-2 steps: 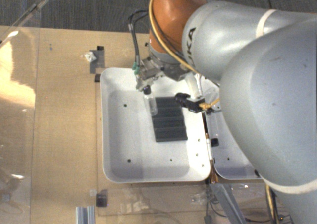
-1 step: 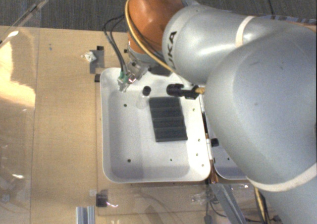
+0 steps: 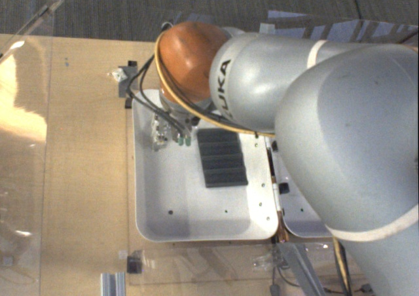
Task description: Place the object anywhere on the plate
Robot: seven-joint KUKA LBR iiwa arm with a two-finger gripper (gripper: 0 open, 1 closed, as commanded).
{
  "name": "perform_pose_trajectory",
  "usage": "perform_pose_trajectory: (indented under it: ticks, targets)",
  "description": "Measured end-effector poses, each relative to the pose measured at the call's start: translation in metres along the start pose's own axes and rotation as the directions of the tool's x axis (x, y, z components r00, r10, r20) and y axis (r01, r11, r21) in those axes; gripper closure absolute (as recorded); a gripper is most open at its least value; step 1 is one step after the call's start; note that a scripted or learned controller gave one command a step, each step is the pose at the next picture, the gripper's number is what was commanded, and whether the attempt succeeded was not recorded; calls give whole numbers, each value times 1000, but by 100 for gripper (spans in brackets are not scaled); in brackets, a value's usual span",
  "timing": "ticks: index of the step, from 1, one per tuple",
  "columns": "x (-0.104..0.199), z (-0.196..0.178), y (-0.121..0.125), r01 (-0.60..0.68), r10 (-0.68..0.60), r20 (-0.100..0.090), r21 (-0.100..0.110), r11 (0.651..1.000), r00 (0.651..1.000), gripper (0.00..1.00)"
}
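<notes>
Just right of the gripper point(image 3: 167, 132) near frame centre, the dark ribbed plate point(image 3: 222, 156) runs lengthwise down-frame; whether anything is grasped, I cannot tell.

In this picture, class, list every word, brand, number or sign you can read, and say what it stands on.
"UKA": the visible end of the brand lettering, running sideways on the grey arm beside its orange band; the first letter is hidden.
No other text can be read on the left bin or the dark ribbed block.
</notes>
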State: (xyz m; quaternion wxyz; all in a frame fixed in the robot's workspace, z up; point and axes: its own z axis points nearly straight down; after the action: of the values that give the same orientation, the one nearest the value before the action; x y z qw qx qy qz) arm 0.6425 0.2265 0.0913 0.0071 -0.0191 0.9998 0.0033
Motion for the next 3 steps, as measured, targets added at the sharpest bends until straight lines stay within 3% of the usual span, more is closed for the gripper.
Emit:
perform_pose_trajectory:
  ticks: [1,2,3]
  targets:
    - [-30,-96,9,426,-426,-3,-1,905,904,100]
    - [-29,-99,9,686,-686,-3,-3,727,727,100]
    - [-29,-111,1,882,-882,-2,-5,471,471,100]
